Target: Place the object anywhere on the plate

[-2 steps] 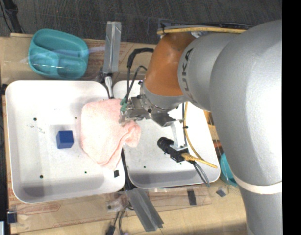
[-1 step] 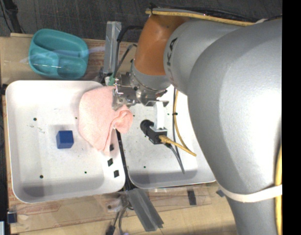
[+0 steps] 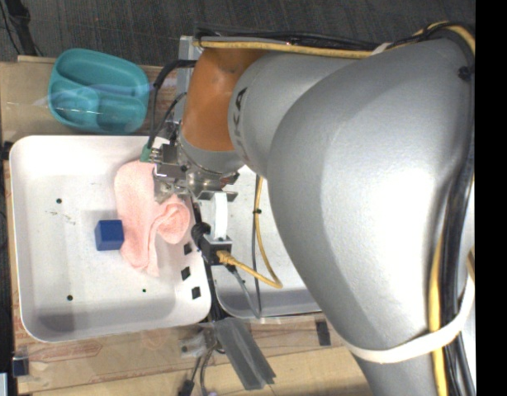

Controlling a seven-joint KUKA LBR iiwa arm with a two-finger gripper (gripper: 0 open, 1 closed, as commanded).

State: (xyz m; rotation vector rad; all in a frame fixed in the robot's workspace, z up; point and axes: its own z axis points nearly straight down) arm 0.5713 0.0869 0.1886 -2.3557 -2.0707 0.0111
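Pink cloth lies in the white bin, blue block touching it, gripper above; we cannot tell the jaws' state.

Beside the smooth white plastic bin, the teal container looks glossy plastic. Inside the bin, the pink cloth looks soft, the blue block matt.

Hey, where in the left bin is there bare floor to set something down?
In the left white bin, bare floor lies left of the blue block out to the left wall, and along the near edge below the block and the pink cloth. It is crowded at the right side, where the cloth bunches under the arm's end effector.
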